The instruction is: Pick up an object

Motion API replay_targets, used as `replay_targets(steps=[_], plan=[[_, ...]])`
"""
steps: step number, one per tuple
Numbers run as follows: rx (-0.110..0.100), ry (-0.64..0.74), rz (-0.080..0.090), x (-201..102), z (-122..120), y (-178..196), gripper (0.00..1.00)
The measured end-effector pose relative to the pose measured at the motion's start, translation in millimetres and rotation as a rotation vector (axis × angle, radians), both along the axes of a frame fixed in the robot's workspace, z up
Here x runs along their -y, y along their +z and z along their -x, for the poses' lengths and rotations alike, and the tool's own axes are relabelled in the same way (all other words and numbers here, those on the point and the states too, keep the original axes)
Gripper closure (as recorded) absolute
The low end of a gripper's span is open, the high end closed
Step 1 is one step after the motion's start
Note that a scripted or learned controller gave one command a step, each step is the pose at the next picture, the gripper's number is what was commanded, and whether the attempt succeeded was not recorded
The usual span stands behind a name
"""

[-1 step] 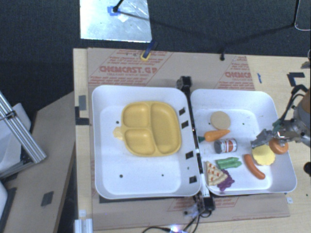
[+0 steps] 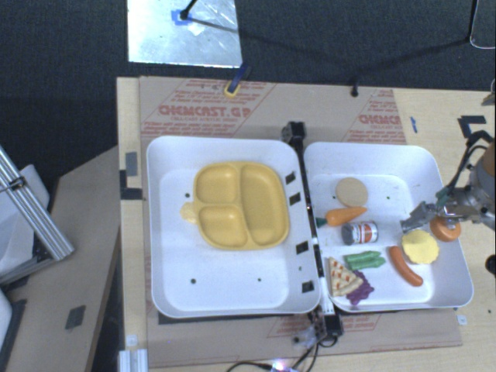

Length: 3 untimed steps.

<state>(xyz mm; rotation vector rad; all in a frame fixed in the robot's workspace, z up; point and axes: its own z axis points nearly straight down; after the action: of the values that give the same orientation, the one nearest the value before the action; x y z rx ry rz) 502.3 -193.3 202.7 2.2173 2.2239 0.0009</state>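
1. Two white bins side by side. Left bin [image 2: 167,285] carries a yellow divided tray [image 2: 236,205]; right bin [image 2: 446,297] carries the small food items
2. Gripper [image 2: 422,217] sits over the right bin's right side, arm coming in from the right edge. Jaw state: can't tell, fingers too small and blurred to read; nothing seen held between them
3. Candidate targets, all in right bin: tan round cookie [image 2: 352,191] toward the back, carrot [image 2: 345,216] and small can [image 2: 360,232] mid-bin, green pepper [image 2: 364,260], pizza slice [image 2: 343,276] w/ purple grapes [image 2: 360,291] at front left, sausage [image 2: 406,265] and yellow round piece [image 2: 420,246] right of centre, orange piece [image 2: 446,229] just beside the gripper
4. Nearest picks, judged: yellow round piece or orange piece, both close under the tool. To do it well: centre over one item only, descend straight, close across its narrow side
5. Risk: yellow piece, orange piece and sausage lie close together, so a finger may nudge a neighbour
6. Room: right wall near the orange piece, little side clearance there. More open floor toward the back around the cookie; front left crowded
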Motion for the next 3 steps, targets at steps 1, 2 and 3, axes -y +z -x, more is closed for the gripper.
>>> replay_targets(steps=[1,2,3], plan=[[-0.004,-0.001,-0.002,2.0,-8.8,-47.7,0.0],[0.005,0.001,0.002,8.2,-6.7,-80.3,0.0],[0.009,0.0,0.003,8.5,-8.2,-85.9,0.0]])
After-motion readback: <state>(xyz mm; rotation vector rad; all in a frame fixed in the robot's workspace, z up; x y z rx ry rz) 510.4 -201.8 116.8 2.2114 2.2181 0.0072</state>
